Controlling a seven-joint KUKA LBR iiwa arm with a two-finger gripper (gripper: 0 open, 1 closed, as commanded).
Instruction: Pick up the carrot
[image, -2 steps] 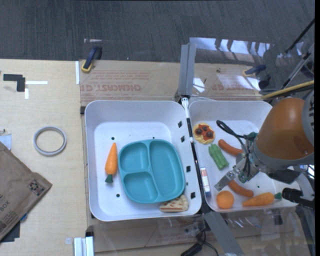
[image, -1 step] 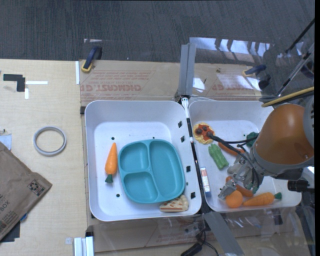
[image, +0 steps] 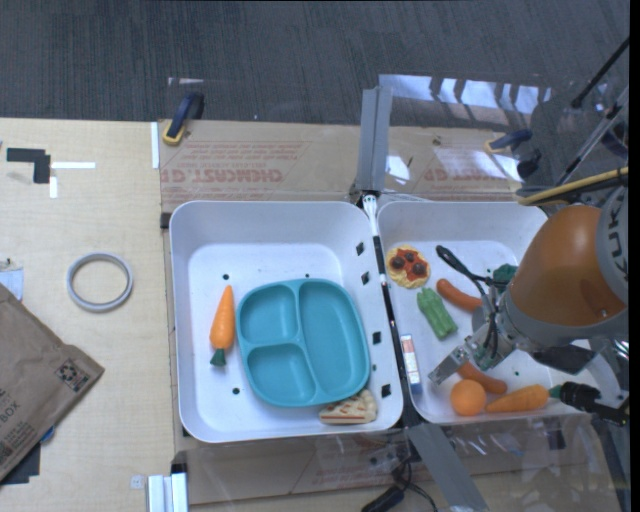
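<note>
**Carrots in both bins as arm works the right**

Wooden bench, two white bins side by side. Nearest in the right bin (image: 560, 415), a carrot (image: 520, 400) lies beside an orange ball (image: 467, 398), with the gripper (image: 470, 352) poised just above; its grip cannot be made out. In the left bin (image: 190, 330), another carrot (image: 222, 320) rests beside a teal tray (image: 300, 342). Likely a light, stiff, smooth plastic toy; squeezing across its thick middle seems the safest hold.
</note>
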